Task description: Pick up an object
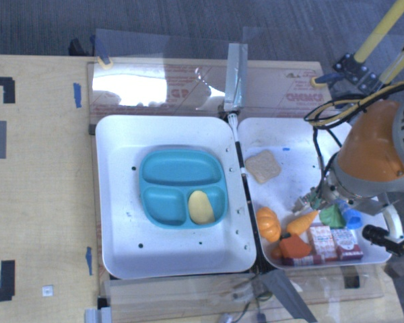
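Several toy foods crowd the right bin (283,136) directly beneath the claw (314,202), an orange carrot-shaped piece (301,223) lying just below its tip, long axis slanting toward the arm; finger state cannot be told.

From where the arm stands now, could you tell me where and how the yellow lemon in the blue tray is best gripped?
Grip the yellow lemon across its narrow middle, coming straight down from above. It lies alone in the lower right compartment of the blue tray, its long axis running up and down the view, so the fingers should close on its left and right flanks. The compartment walls sit close, so a sideways approach looks blocked.
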{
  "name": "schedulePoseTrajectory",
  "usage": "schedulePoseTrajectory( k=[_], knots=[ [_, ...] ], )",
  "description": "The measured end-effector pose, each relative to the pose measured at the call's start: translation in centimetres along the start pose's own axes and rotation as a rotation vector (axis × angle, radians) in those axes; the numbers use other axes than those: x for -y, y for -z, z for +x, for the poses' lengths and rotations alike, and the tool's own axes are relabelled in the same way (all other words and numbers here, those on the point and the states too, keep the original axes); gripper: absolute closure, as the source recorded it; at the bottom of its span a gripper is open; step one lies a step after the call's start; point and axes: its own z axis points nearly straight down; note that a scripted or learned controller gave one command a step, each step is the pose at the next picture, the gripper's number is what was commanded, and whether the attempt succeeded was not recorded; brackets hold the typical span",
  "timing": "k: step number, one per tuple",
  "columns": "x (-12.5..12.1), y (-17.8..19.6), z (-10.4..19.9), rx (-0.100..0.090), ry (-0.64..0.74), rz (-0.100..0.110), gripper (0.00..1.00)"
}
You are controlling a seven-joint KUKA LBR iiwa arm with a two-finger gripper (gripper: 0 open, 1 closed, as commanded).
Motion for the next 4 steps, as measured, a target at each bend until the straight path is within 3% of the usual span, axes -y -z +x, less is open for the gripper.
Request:
schedulePoseTrajectory(
  k=[1,2,3,4],
  knots=[
    [-3.8,15.0,5.0,-0.004,-0.375,0.007,1.00],
    [-3.6,14.7,4.9,-0.005,-0.378,0.014,0.00],
    [2.8,0.0,2.1,-0.007,-0.393,0.023,0.00],
    [2.3,1.4,2.2,-0.004,-0.390,0.011,1.00]
  ],
)
